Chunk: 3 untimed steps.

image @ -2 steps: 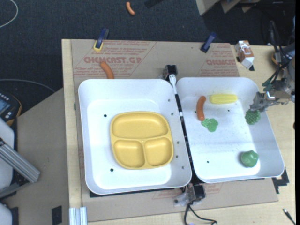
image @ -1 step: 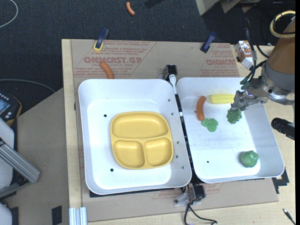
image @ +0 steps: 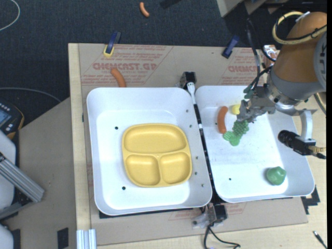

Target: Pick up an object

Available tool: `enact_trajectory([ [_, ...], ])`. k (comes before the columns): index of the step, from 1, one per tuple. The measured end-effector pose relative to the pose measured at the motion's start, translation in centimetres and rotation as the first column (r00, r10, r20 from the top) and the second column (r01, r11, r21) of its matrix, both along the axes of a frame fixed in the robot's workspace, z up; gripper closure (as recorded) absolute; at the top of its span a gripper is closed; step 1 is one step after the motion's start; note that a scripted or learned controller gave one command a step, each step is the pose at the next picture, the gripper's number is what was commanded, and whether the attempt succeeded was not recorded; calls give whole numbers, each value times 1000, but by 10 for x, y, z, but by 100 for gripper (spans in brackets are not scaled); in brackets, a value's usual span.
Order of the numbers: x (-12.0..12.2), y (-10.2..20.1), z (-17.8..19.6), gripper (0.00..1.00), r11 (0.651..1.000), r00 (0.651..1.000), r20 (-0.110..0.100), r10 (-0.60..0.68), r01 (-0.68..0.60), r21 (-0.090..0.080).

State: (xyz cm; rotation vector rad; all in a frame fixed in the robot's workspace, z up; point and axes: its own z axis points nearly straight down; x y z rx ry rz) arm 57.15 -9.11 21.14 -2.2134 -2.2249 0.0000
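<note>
Right bin crowded at its far side, open at its near-left; left bin blocked in the middle by the tray.

Right bin [image: 259, 191]: hand [image: 248, 113] sits low over the far-centre, touching the green bumpy toy [image: 236, 131], with an orange sausage [image: 222, 119] and a yellow piece [image: 235, 109] just beside it. Green round toy [image: 275, 175] sits in the near-right corner, a black fixture [image: 295, 141] juts over the right rim. Near-left floor is open. Left bin [image: 104, 118]: yellow divided tray [image: 155, 154] takes the centre, leaving bare strips along the walls. On the desk [image: 155, 61], behind the left bin, a loose sausage [image: 119, 77] lies by the far edge.
</note>
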Motion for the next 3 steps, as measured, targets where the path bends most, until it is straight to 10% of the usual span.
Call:
enact_trajectory([
  [3, 16, 68, 21, 100, 1000, 1000, 5, -4, 4, -3],
])
